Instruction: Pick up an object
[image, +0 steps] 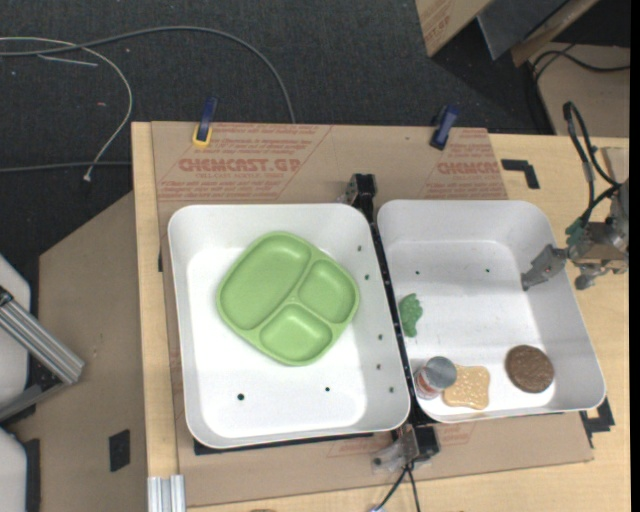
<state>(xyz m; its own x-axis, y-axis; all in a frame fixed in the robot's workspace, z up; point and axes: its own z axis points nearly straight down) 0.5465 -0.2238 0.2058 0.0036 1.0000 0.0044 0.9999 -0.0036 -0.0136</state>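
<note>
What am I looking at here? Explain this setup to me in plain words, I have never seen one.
This is one picture from a fixed camera above a workbench, looking down at a slant. On the bench sit two shallow white bins side by side. The left bin holds a green divided plate. The right bin holds four small things: a small green piece by its left wall, and along its near edge a small round grey and red object, a tan waffle-like piece touching it, and a brown round disc. At the right edge, the gripper of a robot arm reaches in over the right bin's rim. It is a two-finger claw meant to pick things up. Nothing can be seen between its fingers, so it holds nothing that I can confirm.
</note>
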